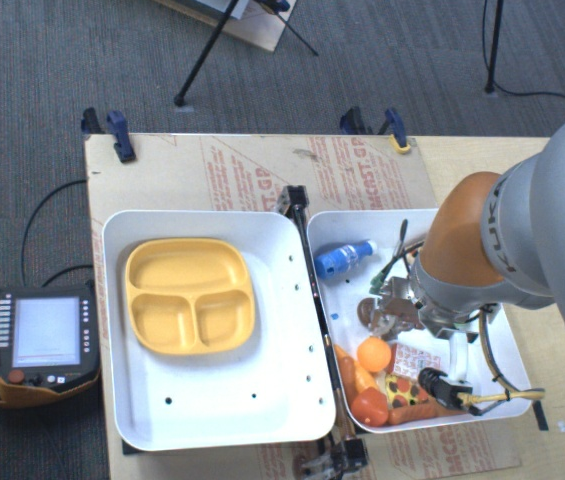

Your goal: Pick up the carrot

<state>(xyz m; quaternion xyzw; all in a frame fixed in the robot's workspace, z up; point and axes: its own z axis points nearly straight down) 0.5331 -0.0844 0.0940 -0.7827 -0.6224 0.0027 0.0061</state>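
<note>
The arm (502,238) reaches in from the right over the right bin (347,230), its orange band above the wrist. The gripper (394,308) hangs low inside that bin, near its middle; whether it is open or closed cannot be told, and nothing is seen held in it. The carrot (347,370) lies along the bin's left wall toward the near corner, just beside an orange ball (373,354) and a red tomato (369,406). A blue bottle (343,258) lies toward the far left of the same bin. The left bin (212,418) holds a yellow divided plate (190,295). A teach pendant (40,346) rests on the floor left of the bench.
</note>
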